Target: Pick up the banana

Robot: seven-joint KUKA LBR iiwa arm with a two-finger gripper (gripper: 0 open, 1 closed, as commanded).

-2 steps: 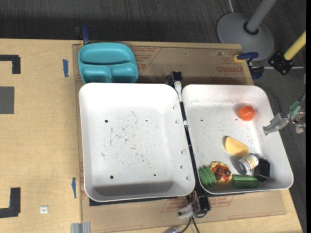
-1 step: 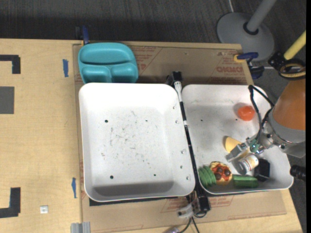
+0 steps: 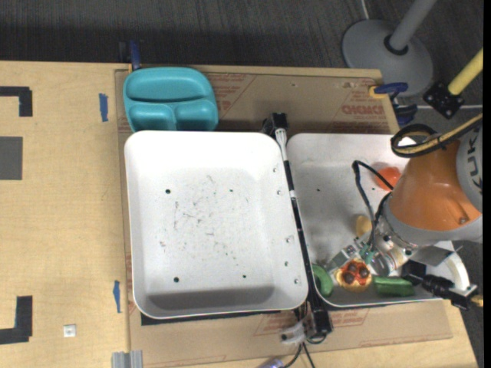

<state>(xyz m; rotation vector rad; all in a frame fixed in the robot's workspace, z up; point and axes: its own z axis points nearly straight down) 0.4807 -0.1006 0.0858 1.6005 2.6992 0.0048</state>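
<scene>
Reaching in from the right, the arm (image 3: 430, 198) hangs low over the right bin (image 3: 322, 167), near a small cluster of toys (image 3: 354, 273). Whether its gripper is parted or closed cannot be told. No banana can be made out for certain among the toys.

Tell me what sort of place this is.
Probably a robotics lab's bin-picking test bench: two shallow white bins clamped side by side on a cardboard-covered bench, a robot arm reaching into the right one over small toy items.

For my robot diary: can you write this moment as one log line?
arm: low over right bin | gripper: among toys | banana: unidentified | left bin: untouched
</scene>
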